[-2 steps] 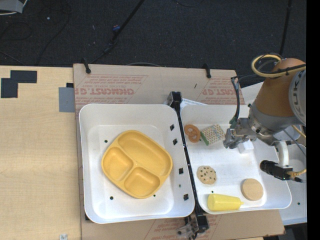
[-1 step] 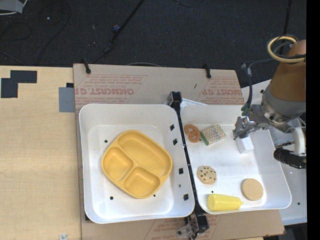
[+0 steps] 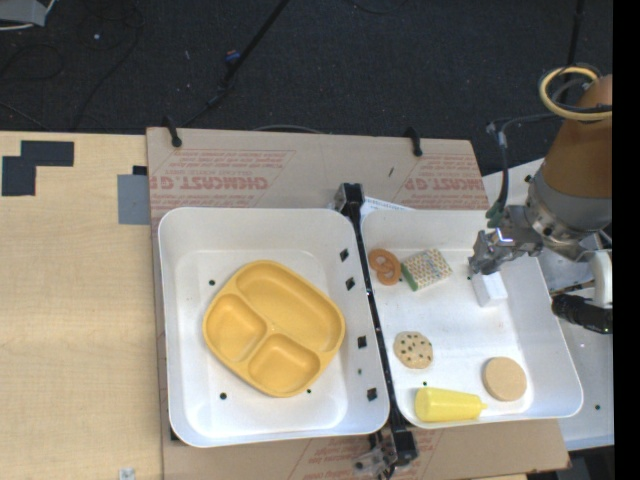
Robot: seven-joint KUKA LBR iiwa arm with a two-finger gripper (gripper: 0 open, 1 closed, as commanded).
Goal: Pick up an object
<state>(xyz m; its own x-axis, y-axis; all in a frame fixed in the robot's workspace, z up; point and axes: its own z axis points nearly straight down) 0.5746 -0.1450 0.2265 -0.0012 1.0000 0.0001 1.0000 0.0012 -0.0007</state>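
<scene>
The right bin (image 3: 560,363) holds several small objects: an orange ring-shaped piece (image 3: 384,265), a speckled pale block with a green edge (image 3: 426,268), a chocolate-chip cookie (image 3: 412,349), a tan round disc (image 3: 504,378) and a yellow wedge (image 3: 448,404). My gripper (image 3: 487,280) hangs over the upper right part of this bin, to the right of the speckled block, pointing down. Its pale fingertips (image 3: 488,288) are near the bin floor with nothing visible between them.
The left bin (image 3: 190,258) carries a yellow divided tray (image 3: 273,327). A black divider (image 3: 362,298) separates the bins. The arm's grey wrist with its orange band (image 3: 575,168) and cables stands at the right edge. Cardboard lies behind the bins.
</scene>
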